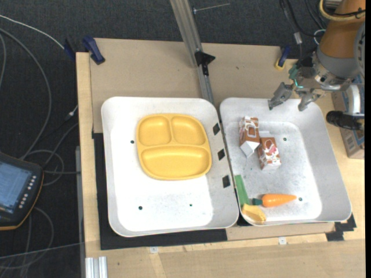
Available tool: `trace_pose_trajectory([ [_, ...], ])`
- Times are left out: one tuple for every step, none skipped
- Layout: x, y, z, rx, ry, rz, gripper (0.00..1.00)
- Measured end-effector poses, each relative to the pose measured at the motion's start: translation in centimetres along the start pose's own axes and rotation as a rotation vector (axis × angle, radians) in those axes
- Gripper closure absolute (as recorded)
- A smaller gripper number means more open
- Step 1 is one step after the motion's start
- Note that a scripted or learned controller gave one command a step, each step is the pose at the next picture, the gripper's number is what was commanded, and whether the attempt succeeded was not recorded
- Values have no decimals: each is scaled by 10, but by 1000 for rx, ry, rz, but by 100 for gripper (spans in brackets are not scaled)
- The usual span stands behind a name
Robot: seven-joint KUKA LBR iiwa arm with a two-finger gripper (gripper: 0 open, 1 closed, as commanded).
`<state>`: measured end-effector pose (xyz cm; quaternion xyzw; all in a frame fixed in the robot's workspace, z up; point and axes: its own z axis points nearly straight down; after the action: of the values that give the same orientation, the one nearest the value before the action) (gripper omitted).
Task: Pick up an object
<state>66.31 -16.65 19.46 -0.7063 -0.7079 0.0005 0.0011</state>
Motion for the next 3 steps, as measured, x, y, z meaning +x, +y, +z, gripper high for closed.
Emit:
trace_pose_trajectory([
  [0, 0, 0, 0, -1, 0, 0],
  [-2, -9, 47, 4, 0, 3, 0],
  [-2, -8, 84, -5, -2, 3, 0],
])
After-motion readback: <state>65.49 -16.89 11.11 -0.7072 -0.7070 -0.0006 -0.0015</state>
